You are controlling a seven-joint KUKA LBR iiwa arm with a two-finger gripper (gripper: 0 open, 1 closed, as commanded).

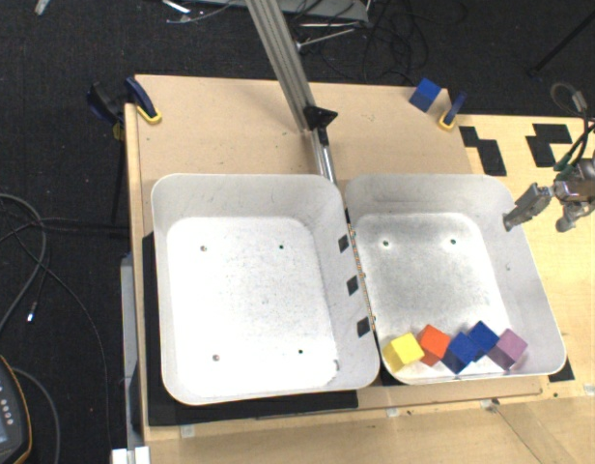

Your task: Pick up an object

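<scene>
- The right bin (529,259) serves as the landmark: a shallow white tray with speckled, scuffed floor, lying on the wooden bench (230,133).
- Four small blocks cluster along the near wall of the right bin, in its near-right corner: a yellow block (405,350), an orange block (434,343), a blue block (470,345) and a purple block (510,348).
- The yellow and orange blocks touch; the orange one touches the blue one; the purple one sits just beside the blue one, closest to that bin's right wall.
- The gripper (549,213) hangs at the right bin's far-right rim, well apart from the block cluster.
- Its two grey fingers stand apart, with nothing between them; one points over the bin's rim, the other lies further right.
- The left bin (182,211) lies touching the right bin's left wall; its floor is speckled like its neighbour's.
- A second blue cube (426,94) rests on the bench beyond the right bin's far wall, just beside a yellow-tipped clamp (448,112).
- A grey metal pole (283,51) slants down from beyond the bench to the seam between the bins, at the right bin's far-left corner.
</scene>
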